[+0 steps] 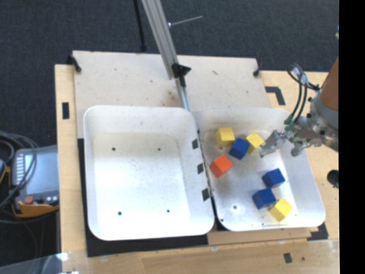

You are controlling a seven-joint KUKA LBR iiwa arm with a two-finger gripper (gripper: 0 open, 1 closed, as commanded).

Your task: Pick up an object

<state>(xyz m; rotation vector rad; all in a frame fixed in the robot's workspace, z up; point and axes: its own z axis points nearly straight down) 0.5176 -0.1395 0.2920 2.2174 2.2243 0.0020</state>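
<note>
The right bin [242, 119] holds several cubes. A yellow cube [225, 136], a blue cube [239, 148] and a second yellow cube [255, 140] cluster near its far left. An orange cube [221, 165] lies by the left wall. Two blue cubes [274, 177] [263, 198] and a yellow cube [280, 209] sit toward the front. My gripper [283, 146] hangs over the bin's right side, open, with nothing between its fingers. Its left fingertip is just right of the second yellow cube.
The left bin [142, 170] stands beside the right one, sharing a raised middle wall. A metal post [162, 33] rises behind the bins. Cables and a control pendant [31, 176] lie off the bench's left edge.
</note>
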